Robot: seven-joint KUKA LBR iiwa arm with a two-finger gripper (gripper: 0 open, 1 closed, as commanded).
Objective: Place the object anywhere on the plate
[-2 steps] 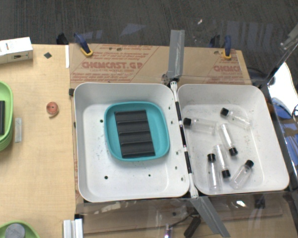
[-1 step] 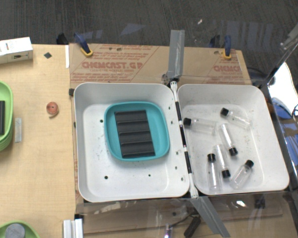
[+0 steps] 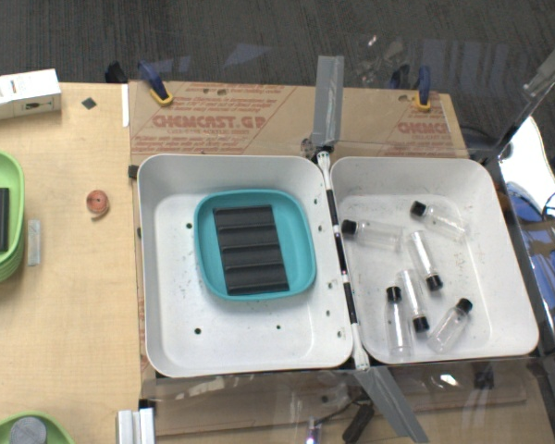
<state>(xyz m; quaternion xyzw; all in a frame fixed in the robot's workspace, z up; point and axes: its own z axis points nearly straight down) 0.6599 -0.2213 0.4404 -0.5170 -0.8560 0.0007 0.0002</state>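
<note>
- Your objects, six clear vials with black caps, lie loose in the right bin: one near the top, one at the left, one in the middle, and three low down.
- The teal plate sits in the left bin and carries a black ribbed insert over most of its floor.
- I cannot tell whether the tool is apart or together, so nothing counts as grasped.
- The low vials lie close, some touching. Closing on one there may nudge a neighbour or catch two at once.
- The vials are round and clear-walled; I judge them likely to roll or slip out of a pinch across the body.
- A vial set on the ribs could roll off the insert, or over the plate's shallow rim if released high.
- The divider between the bins could clip a vial carried low.
</note>
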